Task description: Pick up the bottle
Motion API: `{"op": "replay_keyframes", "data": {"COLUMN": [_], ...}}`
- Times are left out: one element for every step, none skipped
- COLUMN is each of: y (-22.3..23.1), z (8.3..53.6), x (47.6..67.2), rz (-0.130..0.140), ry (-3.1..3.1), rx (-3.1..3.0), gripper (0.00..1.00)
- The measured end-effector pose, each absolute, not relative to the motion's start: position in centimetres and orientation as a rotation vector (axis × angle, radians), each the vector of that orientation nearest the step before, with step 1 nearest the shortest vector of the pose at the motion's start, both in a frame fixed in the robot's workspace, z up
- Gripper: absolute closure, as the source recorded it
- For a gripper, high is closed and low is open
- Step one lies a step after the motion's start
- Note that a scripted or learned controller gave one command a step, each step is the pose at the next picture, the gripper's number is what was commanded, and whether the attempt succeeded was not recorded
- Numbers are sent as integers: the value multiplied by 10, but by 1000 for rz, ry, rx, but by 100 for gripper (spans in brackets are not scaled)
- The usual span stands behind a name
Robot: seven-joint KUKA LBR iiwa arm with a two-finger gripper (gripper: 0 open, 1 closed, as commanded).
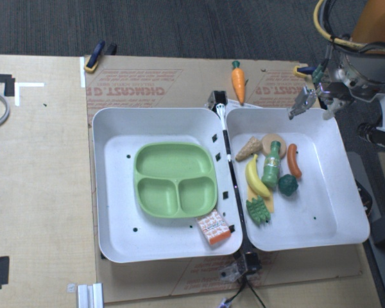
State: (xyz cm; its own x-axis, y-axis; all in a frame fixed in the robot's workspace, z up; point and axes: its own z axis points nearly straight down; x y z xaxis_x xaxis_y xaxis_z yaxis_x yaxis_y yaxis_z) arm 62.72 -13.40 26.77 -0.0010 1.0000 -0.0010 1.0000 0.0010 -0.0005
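Observation:
The green bottle [271,165] lies in the right bin [321,197], its cap pointing to the far side. It rests among toy foods, with a yellow banana [255,177] on its left and a red sausage [294,160] on its right. My gripper [313,106] hangs over the far rim of the right bin, up and to the right of the bottle and apart from it. Its fingers [300,106] are spread open with nothing between them.
Around the bottle lie a bread wedge [248,149], a round dark green item [287,185] and a green spiky piece [258,210]. The left bin [112,197] holds a green divided plate [176,178] and a small red box [213,228]. A toy carrot [238,81] lies beyond the bins.

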Motion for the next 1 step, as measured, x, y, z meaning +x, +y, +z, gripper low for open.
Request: {"op": "replay_keyframes", "data": {"y": [-135], "z": [277], "x": [628], "rz": [-2], "ry": [2223], "rx": [2217], "gripper": [100]}}
